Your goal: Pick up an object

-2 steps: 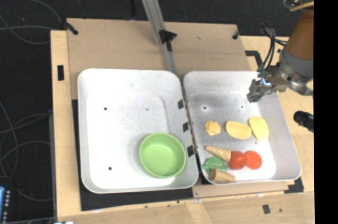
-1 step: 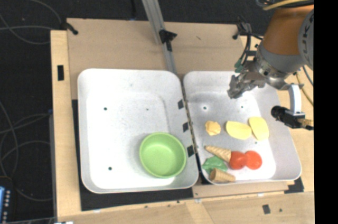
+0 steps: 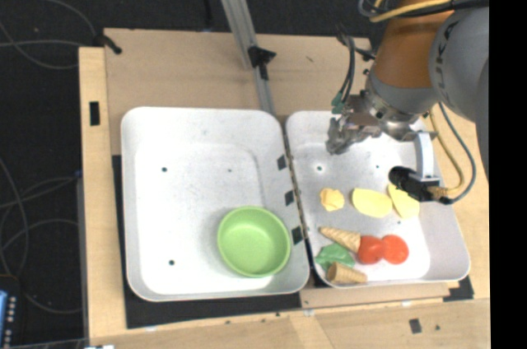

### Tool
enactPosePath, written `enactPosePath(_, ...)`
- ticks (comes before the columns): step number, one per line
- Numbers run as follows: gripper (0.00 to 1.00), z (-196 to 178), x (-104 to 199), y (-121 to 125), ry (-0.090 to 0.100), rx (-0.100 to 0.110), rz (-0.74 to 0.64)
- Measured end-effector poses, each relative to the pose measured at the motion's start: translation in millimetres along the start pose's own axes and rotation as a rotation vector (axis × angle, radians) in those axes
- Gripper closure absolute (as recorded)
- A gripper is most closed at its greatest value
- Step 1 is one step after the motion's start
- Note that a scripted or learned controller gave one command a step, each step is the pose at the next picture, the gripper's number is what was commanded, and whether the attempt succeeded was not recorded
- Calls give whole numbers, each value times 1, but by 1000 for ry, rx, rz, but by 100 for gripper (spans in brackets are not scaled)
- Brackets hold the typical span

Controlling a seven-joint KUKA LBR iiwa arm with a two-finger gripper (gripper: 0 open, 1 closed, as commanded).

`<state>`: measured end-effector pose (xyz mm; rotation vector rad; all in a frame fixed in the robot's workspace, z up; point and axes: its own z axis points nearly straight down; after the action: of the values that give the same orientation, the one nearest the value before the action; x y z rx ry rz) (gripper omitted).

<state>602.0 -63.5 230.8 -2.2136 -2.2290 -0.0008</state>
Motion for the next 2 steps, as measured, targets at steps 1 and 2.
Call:
enactPosePath(1, 100, -9, 45, 7, 1, -2, -1)
enactPosePath(2, 100, -11, 87, 22, 1, -1, 0)
